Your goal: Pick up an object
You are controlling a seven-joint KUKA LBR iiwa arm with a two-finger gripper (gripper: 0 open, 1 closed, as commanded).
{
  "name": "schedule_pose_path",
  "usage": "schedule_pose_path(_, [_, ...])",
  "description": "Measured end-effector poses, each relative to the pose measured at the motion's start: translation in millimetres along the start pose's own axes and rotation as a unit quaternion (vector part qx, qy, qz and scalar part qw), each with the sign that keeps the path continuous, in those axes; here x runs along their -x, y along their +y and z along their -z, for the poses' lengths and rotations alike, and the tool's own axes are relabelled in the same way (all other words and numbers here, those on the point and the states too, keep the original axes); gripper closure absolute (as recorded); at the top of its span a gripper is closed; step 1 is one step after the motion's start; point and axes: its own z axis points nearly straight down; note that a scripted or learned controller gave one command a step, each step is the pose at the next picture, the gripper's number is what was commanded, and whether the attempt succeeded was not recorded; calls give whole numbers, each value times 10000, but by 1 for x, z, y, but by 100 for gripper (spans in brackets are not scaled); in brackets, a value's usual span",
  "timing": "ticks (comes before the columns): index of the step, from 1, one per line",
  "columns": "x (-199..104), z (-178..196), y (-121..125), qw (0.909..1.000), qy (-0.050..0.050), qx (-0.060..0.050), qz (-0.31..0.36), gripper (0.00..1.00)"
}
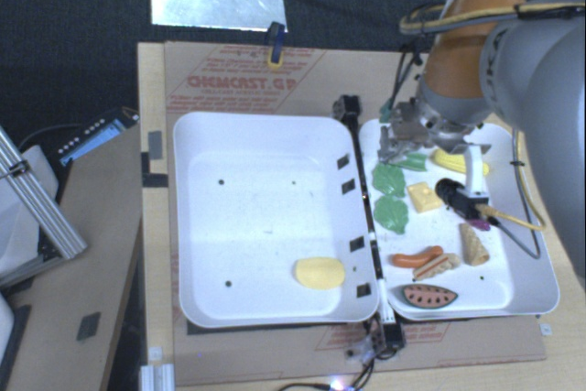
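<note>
My view: gripper [396, 145], finger spread impossible to tell, low at the right bin's [529, 299] far-left corner. A green leaf [388, 178] lies just below it toward me; second green leaf [392, 214] beyond, cheese cube [421, 197] to their right

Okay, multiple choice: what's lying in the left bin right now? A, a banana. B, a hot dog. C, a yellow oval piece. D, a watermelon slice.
C: a yellow oval piece lies alone near the front right corner of the left bin.
</note>
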Motion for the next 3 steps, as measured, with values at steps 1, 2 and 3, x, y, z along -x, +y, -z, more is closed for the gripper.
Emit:
schedule_pose_path(1, [16, -1, -51, 10000, -5, -43, -33, 100])
schedule_pose_path(2, [15, 0, 53, 10000, -8, 22, 6, 100])
schedule_pose_path(3, [39, -1, 14, 10000, -6, -36, -35, 100])
